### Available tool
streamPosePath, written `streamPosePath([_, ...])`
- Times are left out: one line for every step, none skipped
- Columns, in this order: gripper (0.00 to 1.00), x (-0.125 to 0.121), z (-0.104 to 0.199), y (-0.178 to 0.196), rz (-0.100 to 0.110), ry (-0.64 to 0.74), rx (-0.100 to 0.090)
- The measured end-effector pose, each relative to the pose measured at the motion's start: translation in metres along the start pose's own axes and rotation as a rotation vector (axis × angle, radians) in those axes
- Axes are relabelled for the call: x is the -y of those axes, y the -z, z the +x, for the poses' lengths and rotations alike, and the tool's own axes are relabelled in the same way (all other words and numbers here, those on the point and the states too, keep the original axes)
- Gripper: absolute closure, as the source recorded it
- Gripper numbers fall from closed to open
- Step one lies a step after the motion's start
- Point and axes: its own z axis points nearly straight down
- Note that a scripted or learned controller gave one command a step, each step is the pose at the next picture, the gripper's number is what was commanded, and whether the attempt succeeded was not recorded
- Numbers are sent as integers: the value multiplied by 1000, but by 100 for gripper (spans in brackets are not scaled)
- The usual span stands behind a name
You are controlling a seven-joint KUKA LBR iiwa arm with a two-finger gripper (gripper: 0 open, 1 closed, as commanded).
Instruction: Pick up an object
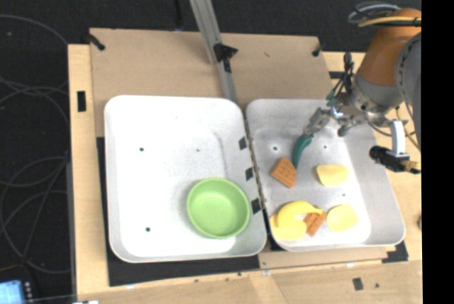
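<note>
Two white bins on desk (177, 62): left bin (142, 125) holds green bowl (218, 207); right bin (376, 217) holds five items. Tool (330, 124) above right bin's far edge, grip state indiscernible.

Robot arm (386, 62): a rounded orange band tops a grey cylindrical wrist housing with a pale ring at its upper end. Thin dark cables run beside the wrist. The pincer (328, 122) is small, metallic grey, with slender fingers and a white bracket alongside.
</note>
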Motion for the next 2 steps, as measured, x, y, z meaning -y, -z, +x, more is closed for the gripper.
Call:
streamPosePath([100, -2, -1, 15, -8, 2, 3])
streamPosePath([100, 4, -1, 78, -12, -2, -1])
